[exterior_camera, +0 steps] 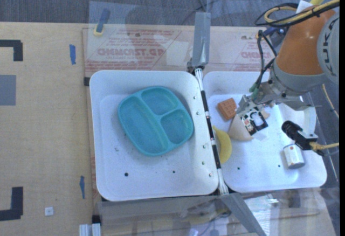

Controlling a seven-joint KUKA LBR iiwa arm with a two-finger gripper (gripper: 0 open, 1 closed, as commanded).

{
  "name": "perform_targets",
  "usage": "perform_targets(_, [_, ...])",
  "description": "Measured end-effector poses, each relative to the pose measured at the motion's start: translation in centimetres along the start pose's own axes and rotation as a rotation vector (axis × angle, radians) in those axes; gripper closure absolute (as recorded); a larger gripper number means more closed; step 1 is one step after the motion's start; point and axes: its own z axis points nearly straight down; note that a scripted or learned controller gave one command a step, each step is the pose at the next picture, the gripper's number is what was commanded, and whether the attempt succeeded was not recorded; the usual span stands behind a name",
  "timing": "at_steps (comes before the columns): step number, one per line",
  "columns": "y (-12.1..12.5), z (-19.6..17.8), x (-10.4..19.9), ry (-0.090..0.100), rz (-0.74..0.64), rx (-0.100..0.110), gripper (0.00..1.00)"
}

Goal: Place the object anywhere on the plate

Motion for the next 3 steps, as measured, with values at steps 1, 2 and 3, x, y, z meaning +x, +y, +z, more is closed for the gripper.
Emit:
perform_targets(1, [0.5,0.0,7.1,0.002,-0.102,0.003,1.00])
perform_targets(2, [6.9,0.0,15.5,0.000,-0.212,-0.002,1.00])
perform_targets(3, [6.9,-0.1,15.5,0.000,-0.213,-0.002,0.00])
